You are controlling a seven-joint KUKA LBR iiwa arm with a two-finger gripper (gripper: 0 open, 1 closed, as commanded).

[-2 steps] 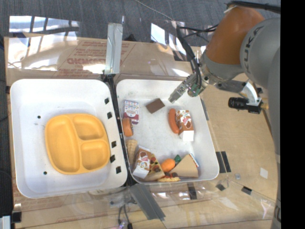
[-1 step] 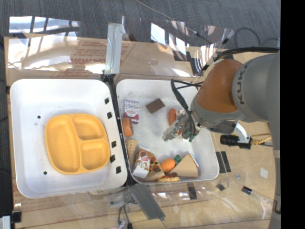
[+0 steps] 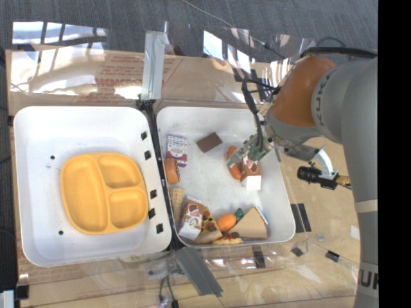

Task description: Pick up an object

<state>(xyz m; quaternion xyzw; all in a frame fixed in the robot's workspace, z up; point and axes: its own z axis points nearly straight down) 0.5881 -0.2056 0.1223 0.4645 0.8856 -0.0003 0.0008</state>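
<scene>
The gripper (image 3: 246, 156) stands low inside the right bin (image 3: 277, 201), directly over an orange and red item (image 3: 235, 162) near that bin's right wall; whether the jaws are apart or together cannot be told, and no object is seen between them. The step in hand is judged to be the descent for a grasp; the lift is not yet made. The next move calls for closing squarely on that item, clear of the white block (image 3: 253, 183) just beside it; further items crowd the bin's near edge.
</scene>
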